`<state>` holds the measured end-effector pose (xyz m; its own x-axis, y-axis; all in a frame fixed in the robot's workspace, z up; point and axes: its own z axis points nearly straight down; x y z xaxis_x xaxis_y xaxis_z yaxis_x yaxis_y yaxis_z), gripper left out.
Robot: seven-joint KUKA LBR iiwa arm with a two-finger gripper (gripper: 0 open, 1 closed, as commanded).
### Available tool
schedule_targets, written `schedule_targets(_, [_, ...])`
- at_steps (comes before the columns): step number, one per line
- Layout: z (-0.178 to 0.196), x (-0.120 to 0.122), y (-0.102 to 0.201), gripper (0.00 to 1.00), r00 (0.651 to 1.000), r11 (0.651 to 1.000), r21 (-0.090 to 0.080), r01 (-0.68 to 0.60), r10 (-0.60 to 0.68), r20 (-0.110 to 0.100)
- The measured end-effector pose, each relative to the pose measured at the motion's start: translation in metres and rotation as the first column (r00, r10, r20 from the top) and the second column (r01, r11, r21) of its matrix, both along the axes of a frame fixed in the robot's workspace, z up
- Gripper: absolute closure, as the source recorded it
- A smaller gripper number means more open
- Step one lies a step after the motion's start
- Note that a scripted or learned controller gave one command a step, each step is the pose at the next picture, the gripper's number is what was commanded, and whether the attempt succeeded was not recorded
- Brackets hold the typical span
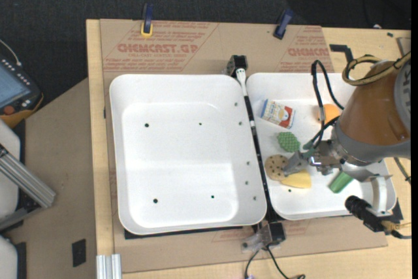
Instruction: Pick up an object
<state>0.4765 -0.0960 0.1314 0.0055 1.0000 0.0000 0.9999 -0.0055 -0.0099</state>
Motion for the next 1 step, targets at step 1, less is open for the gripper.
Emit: schedule_targets(1, [0.0156,0.0029,0.0027,1.00,1.000,1.000,-0.001,-0.004,0.004,0.012])
